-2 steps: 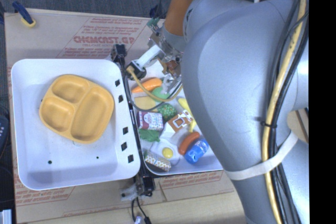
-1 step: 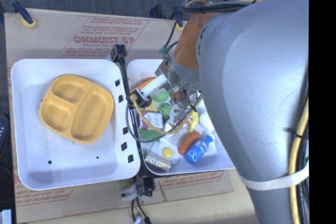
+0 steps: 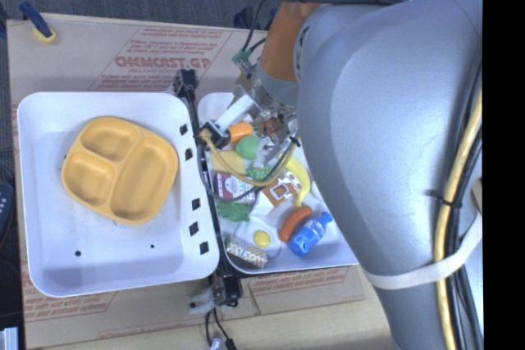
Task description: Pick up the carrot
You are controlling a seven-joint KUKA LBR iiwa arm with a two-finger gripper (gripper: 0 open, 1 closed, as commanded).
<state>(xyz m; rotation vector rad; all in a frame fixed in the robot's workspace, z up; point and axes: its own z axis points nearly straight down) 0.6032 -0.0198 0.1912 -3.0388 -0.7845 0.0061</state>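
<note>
The carrot (image 3: 294,222), a short orange-red stick, lies in the near part of the right bin (image 3: 215,104), beside a blue bottle (image 3: 311,235). My gripper (image 3: 264,132) reaches down into the far part of that bin, among the toys there and well behind the carrot. A small orange piece (image 3: 240,129) and a green round toy (image 3: 246,147) sit right by its tip. The grey arm with its orange band (image 3: 283,37) covers the bin's right side.
A yellow divided plate (image 3: 119,168) lies in the left bin (image 3: 49,258). The right bin also holds a yellow banana (image 3: 297,176), a dark packet (image 3: 234,186), a green leafy toy (image 3: 235,211) and a fried egg toy (image 3: 261,238), closely packed.
</note>
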